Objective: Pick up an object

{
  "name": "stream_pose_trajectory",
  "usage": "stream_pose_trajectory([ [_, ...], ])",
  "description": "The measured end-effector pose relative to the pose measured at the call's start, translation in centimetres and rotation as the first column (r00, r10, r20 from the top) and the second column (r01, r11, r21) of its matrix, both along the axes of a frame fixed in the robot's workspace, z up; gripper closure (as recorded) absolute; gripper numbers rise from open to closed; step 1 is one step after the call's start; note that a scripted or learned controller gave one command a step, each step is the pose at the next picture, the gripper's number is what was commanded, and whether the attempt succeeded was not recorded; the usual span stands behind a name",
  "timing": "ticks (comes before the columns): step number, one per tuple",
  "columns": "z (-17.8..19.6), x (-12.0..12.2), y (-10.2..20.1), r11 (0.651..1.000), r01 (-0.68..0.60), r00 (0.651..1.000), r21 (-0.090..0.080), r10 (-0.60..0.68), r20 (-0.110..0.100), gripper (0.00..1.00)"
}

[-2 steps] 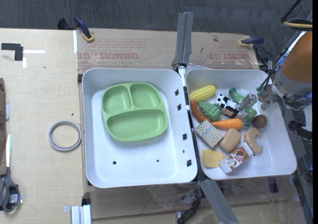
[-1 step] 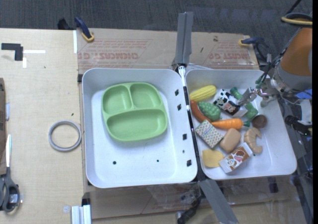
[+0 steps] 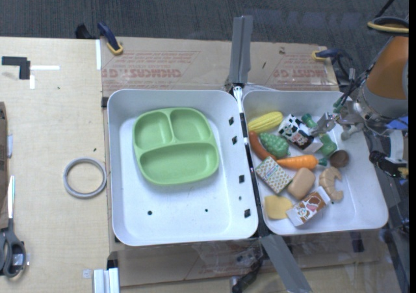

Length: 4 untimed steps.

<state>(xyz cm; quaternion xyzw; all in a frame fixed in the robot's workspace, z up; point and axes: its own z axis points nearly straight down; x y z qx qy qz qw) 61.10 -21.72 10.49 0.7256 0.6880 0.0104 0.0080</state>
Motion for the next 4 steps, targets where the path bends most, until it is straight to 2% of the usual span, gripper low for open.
stream_pose_trajectory([
  [1,0.0,-0.2,0.0,0.994,-0.108,0.994,-0.008,0.108,0.002,0.0],
  [2,0.0,0.6,-0.1,0.999,-0.049,0.999,-0.001,0.049,-0.002,0.0],
  [3,0.1,-0.4,0.0,0.992,-0.127,0.992,-0.01,0.127,0.005,0.0],
  [4,-1.2,1.0,0.3,0.999,-0.046,0.999,0.004,0.046,-0.02,0.0],
])
